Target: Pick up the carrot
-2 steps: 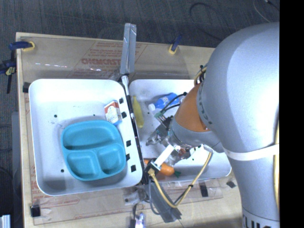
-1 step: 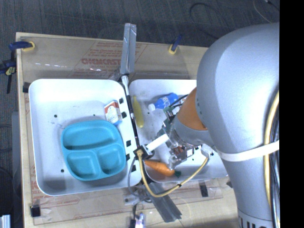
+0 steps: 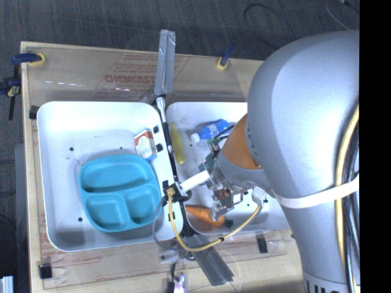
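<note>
From my remote seat, the arm (image 3: 305, 133) bulks over the right side of the bench, its grey body covering much of the right bin (image 3: 183, 118) and its orange band showing just above the wrist. The left bin (image 3: 55, 127) carries a blue sectioned tray (image 3: 119, 191) with a small red-and-white packet (image 3: 144, 144) at its upper right corner; neither matters for this job. In the right bin I note a blue-wrapped item (image 3: 214, 129) near the far wall and a yellowish strip (image 3: 176, 140) along the left wall. The gripper (image 3: 221, 207) hangs low at the bin's near end, but wrist hardware and a yellow cable crowd it, so I cannot tell how it is set. The carrot (image 3: 200, 215) lies on the bin floor at the near left corner, directly under and slightly left of the tool, tip touching or nearly so. Its long axis runs roughly left-right in view, thick end toward the gripper. My read: the grasp hinges on closing across that axis, not along it.
</note>
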`<state>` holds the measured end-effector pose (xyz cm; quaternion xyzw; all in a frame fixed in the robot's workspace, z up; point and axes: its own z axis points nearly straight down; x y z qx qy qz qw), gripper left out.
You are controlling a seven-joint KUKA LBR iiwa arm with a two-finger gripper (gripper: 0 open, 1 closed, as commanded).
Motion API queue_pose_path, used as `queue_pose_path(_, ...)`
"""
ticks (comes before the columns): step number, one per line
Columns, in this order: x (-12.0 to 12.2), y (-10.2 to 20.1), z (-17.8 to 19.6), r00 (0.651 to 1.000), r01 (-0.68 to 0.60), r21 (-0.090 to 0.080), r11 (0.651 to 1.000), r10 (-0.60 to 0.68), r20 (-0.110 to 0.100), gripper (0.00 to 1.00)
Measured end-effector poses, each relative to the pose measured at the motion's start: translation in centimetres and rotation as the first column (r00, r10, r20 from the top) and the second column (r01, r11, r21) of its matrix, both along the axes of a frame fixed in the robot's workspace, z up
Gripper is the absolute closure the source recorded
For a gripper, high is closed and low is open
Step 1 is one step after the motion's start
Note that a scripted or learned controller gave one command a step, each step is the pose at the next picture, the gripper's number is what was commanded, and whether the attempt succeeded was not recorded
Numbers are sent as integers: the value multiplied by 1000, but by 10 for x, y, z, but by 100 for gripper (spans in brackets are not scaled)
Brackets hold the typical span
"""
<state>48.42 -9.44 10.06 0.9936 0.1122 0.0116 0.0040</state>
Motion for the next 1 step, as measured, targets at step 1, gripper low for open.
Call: queue_pose_path(1,-1,-2,-1,970,-243,9,970,243,-7,0)
